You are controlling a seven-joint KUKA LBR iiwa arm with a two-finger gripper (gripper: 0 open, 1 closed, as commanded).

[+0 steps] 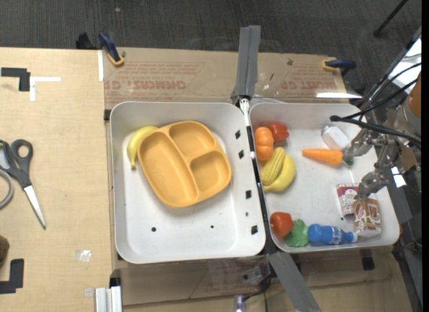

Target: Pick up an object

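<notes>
Two white bins sit side by side on a pale wood bench (53, 170), over a sheet of brown cardboard (174, 76) clamped at its far edge; dark grey carpet (201, 2) lies beyond. Left bin (127, 237) holds an orange divided plate (184, 163), with a yellow banana (137, 141) tucked under its 9 o'clock rim. Right bin (315, 190): orange fruit (264, 144) and a red piece (278, 131) at 10 o'clock, yellow banana bunch (280, 172) just below, carrot (323, 157) near centre, red-and-white packets (358, 209) at 4 o'clock, blue bottle (332, 235) with green and red toys (288, 227) along the 6 o'clock wall. Gripper (365, 166) hangs over the right bin's 3 o'clock side, jaws apart, nothing between them, one tip close to the carrot's green end. Scissors (25, 173) lie at the bench's 9 o'clock edge.
</notes>
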